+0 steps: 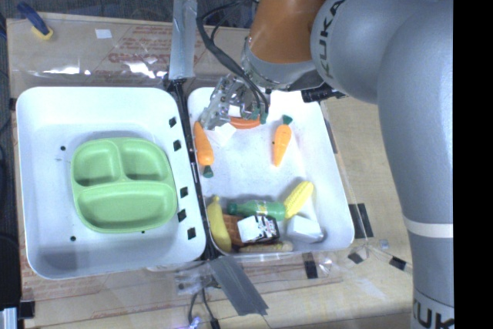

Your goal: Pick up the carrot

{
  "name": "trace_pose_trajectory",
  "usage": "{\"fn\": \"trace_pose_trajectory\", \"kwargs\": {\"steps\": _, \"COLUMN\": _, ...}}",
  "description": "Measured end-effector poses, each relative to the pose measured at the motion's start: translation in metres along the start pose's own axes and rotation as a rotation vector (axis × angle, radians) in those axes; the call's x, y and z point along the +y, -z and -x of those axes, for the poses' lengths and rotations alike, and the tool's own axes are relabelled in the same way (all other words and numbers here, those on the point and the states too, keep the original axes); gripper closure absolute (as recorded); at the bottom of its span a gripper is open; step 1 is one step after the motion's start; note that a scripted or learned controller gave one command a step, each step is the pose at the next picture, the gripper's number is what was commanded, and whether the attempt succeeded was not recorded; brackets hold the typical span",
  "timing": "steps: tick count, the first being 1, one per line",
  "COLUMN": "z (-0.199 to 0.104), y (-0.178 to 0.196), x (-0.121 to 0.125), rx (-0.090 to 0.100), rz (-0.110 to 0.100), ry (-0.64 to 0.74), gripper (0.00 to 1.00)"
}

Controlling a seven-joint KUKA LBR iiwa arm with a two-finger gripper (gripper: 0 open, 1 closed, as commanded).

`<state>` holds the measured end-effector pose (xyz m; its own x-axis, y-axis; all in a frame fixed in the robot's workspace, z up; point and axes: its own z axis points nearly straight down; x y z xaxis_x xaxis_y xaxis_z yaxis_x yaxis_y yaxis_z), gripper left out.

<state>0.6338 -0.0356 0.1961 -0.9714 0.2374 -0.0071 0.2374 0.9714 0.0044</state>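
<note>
Two carrots [281,142] lie below the pincer [231,108].

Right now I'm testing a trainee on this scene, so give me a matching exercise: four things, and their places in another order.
Things:
1. green plate
2. gripper
3. corn cob
4. carrot with the green top

Places:
A. right bin, near its middle
B. left bin
C. right bin, far end
D. right bin, near end among the heaped items

Pairs: 1-B, 2-C, 3-D, 4-A
</note>
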Motion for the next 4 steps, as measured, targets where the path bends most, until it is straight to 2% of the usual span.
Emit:
{"fn": "trace_pose_trajectory", "kwargs": {"steps": 1, "z": 0.000, "y": -0.003, "x": -0.005, "rx": 0.005, "rz": -0.004, "ry": -0.007, "gripper": 0.00}}
{"fn": "trace_pose_trajectory", "kwargs": {"steps": 2, "z": 0.007, "y": -0.068, "x": -0.113, "rx": 0.013, "rz": -0.010, "ry": -0.110, "gripper": 0.00}}
{"fn": "trace_pose_trajectory", "kwargs": {"steps": 3, "z": -0.020, "y": -0.104, "x": -0.156, "rx": 0.009, "rz": -0.006, "ry": -0.257, "gripper": 0.00}}
{"fn": "trace_pose_trajectory", "kwargs": {"steps": 4, "z": -0.021, "y": -0.103, "x": -0.068, "rx": 0.005, "rz": -0.007, "ry": -0.332, "gripper": 0.00}}
